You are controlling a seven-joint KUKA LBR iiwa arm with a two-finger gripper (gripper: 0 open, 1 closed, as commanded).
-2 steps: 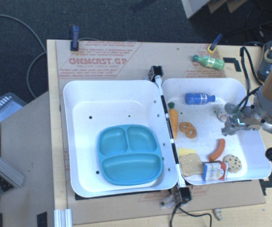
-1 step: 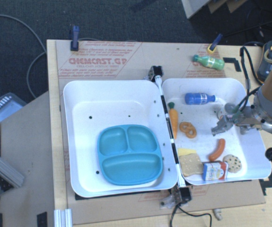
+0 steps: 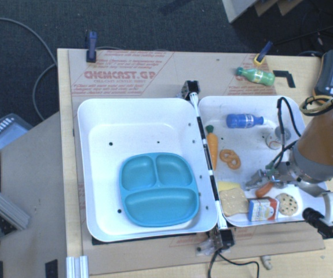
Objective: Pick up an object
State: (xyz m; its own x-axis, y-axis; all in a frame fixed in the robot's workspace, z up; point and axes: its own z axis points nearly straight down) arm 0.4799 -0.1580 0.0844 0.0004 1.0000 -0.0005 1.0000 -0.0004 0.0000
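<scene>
Objects for picking all lie in the right-hand shallow white bin (image 3: 288, 104), and I take the ones at its near edge as the likeliest targets. Nearest me in that bin sit a tan slice of toy bread (image 3: 233, 201), a small red-white-and-blue carton (image 3: 262, 209) just beside it, and a round speckled cookie (image 3: 286, 204) toward the near right corner. A yellow wedge (image 3: 227, 186) touches the bread's far side.

Just beyond the carton my tool (image 3: 263, 180) hangs low at the end of the grey arm with its orange band (image 3: 324, 138), close over a small orange-red piece (image 3: 264, 189). I cannot tell whether its fingers are apart or together, and I see nothing between them, so I judge the step to be the descent onto a target, with no grasp made yet.

Farther in lie a brown pretzel (image 3: 230, 158) and an orange toy carrot (image 3: 212, 147) along the bin's left wall, then a blue plastic bottle (image 3: 243, 120) near the far edge. The left white bin (image 3: 97, 114) carries a light-blue divided plate (image 3: 158, 189). On the counter (image 3: 125, 74) past the bins lies a green bottle (image 3: 256, 76), near the far right corner.

Next I would want the tool centred over one piece, settled to the bin floor clear of the carton, then closed and lifted straight up.
</scene>
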